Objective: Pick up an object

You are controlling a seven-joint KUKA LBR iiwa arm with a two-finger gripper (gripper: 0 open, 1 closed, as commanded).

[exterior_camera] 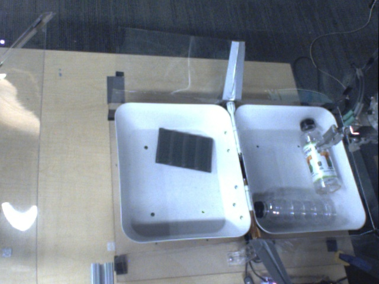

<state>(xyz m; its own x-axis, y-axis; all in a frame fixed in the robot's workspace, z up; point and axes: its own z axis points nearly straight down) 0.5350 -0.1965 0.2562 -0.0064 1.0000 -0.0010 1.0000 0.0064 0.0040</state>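
Note:
A small clear bottle (pixel 318 161) with a black cap and a white, green and orange label lies at the right side of the right bin (pixel 266 123). Along that bin's front wall lies a larger clear plastic bottle (pixel 296 209), its dark cap pointing left. A flat dark grey ribbed pad (pixel 184 149) rests in the left bin (pixel 130 176). My gripper (pixel 346 129) sits at the right bin's right rim, just above and to the right of the small bottle's cap; nothing shows between its parts.
A metal divider post (pixel 234 70) rises behind the seam between the bins. Clear acrylic panels (pixel 160 58) stand along the back and left of the bench. Cables (pixel 337 40) hang at the far right.

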